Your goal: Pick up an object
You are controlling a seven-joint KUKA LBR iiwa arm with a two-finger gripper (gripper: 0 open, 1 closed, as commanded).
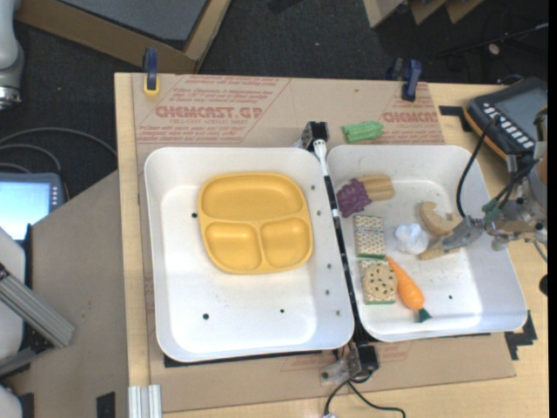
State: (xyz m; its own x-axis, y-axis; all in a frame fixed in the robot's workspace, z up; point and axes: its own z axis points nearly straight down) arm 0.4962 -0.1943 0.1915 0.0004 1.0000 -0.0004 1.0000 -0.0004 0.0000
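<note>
- The hand (452, 239) sat low over the right bin (461, 316), near its right wall, reaching in from the right side of the camera view.
- Whether it was open or closed could not be told: the tip was small and blurred against the pale items beneath it, and nothing could be seen gripped in it.
- The nearest things lay just to its left: a tan curved piece (432, 219) slightly up and left, a small white lump (408, 233) further left, and a pale beige piece (432, 251) right under the tip, possibly touching it.
- Judged from that, the beige piece or the tan curved piece looked like the likeliest target, since both lay almost at the tip, while the rest stood well apart.
- The beige piece seemed to lie with its long axis roughly in line with the reach, running left and slightly down, so a grip across its narrow width would probably suit.
- Further left were an orange carrot (406, 287) lying diagonally, two crackers (372, 257) stacked along the bin's left side, and a purple grape bunch (352, 198) next to a tan block (378, 187).
- The left bin (174, 320) held a yellow divided plate (257, 222), far from the hand.
- A green item (363, 131) rested on the surface (218, 111) above the bins.
</note>
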